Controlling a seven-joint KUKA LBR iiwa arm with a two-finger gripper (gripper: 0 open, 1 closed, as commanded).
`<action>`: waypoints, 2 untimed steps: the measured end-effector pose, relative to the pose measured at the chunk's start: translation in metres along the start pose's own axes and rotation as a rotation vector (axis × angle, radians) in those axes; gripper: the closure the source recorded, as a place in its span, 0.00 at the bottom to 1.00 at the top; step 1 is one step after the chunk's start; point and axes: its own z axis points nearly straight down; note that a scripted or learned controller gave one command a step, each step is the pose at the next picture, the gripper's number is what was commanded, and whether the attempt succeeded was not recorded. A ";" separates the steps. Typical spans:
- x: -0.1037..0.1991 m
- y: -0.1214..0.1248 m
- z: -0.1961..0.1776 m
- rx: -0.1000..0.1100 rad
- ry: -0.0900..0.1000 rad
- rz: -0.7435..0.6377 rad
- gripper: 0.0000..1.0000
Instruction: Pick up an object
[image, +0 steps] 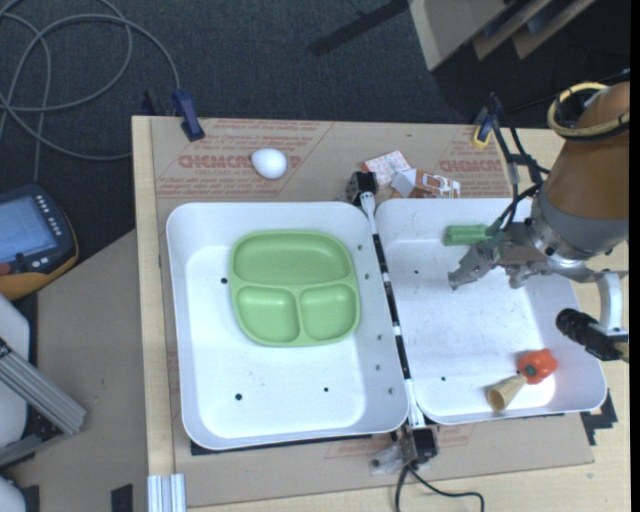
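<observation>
While the bench (150, 300) is viewed from above at a slant, two shallow white bins can be counted on it, set side by side and touching along the middle seam. The left bin (200, 400) is taken up toward its 12 o'clock half by one green divided plate (295, 286), with three compartments counted: one long one at the top and two smaller ones below it. A few dark specks are scattered on the bin floor around it.

One arm (590, 180) is seen coming in at 3 o'clock, hanging over the right bin (440, 340). The gripper (478, 268) is stretched toward the bin's 10 o'clock area, and its two fingers look spread a bit apart with nothing between them, tbh hard to be more exact than that.

Three loose things can be counted in the right bin. One green stick-like object (465, 235) is lying at the bin's 12 o'clock edge, just beside the gripper but not gripped. Down at 5 o'clock, one orange and red piece (538, 365) and one tan cone-shaped piece (503, 393) are found close together, well apart from the gripper.

Outside the bins, one white egg-shaped object (268, 162) is spotted on the board at 12 o'clock, plus a small pile of wrappers (405, 175) near the seam.
</observation>
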 end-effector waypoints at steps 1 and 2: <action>-0.054 -0.003 0.065 0.001 0.000 0.001 0.00; -0.067 0.067 0.102 -0.002 -0.001 0.000 0.00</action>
